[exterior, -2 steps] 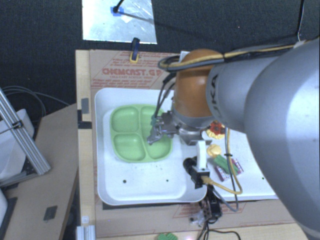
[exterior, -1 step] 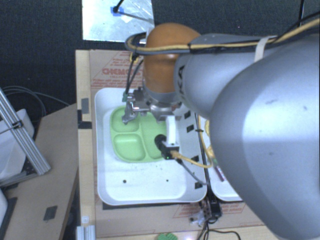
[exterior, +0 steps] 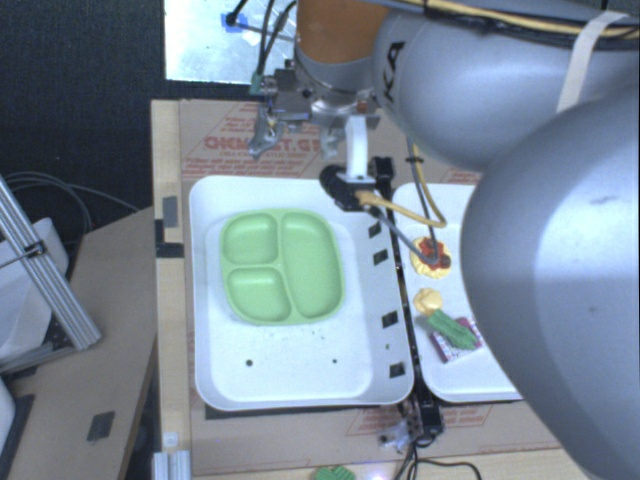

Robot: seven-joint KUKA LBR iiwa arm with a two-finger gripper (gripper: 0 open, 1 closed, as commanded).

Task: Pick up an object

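One grey arm [exterior: 480,78] over the bench.
A green divided tray [exterior: 282,266] lies in the left bin [exterior: 215,368]; the gripper [exterior: 268,136] (grip state: cannot tell) hangs near its far rim.

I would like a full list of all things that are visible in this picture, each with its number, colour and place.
bins: two, white, side by side: left bin, right bin
divided tray: one, light green, in the left bin
round piece: one, orange and red, in the right bin
small piece: one, yellow, in the right bin
stick: one, green, on the packet
packet: one, pinkish, in the right bin
cardboard: one sheet, brown with red print, under the bins
metal frame: one, silver, left of the bench
arm: one, grey with an orange band, reaching in from the right
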